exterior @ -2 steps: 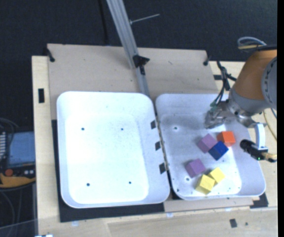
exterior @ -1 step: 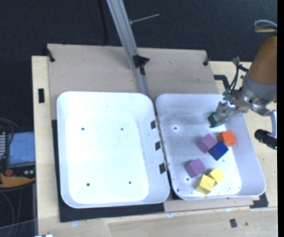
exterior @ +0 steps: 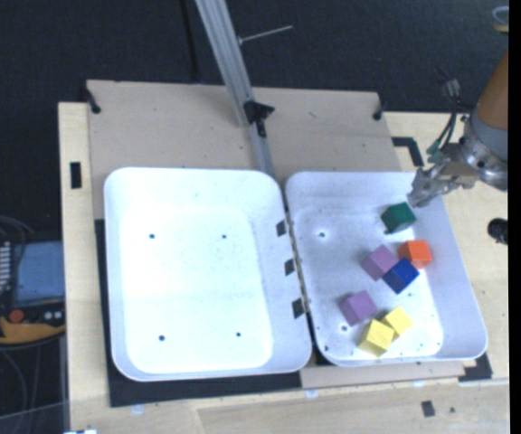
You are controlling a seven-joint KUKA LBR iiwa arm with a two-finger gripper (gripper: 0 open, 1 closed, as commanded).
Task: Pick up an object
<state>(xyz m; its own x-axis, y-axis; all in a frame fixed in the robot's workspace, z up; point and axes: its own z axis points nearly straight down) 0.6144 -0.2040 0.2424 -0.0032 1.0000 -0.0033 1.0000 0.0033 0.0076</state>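
You've got two white bins side by side on the surface (exterior: 75, 152): the left bin (exterior: 116, 242) and the right bin (exterior: 459, 315), which holds the blocks. Green block (exterior: 398, 216) sits upper right of that bin, well apart from the yellow ones. Below it a tight cluster: orange block (exterior: 416, 253), blue block (exterior: 401, 275), purple block (exterior: 380, 262), touching or nearly so. Lower down, a second purple block (exterior: 359, 306) and two yellow blocks (exterior: 386, 329) together. A slanted metal pole (exterior: 233, 70) crosses top centre. The arm (exterior: 488, 129) enters at right edge, wrist angled down-left; the gripper (exterior: 421, 193) is just above the green block, near the bin's rim. You can't tell its opening or any hold.
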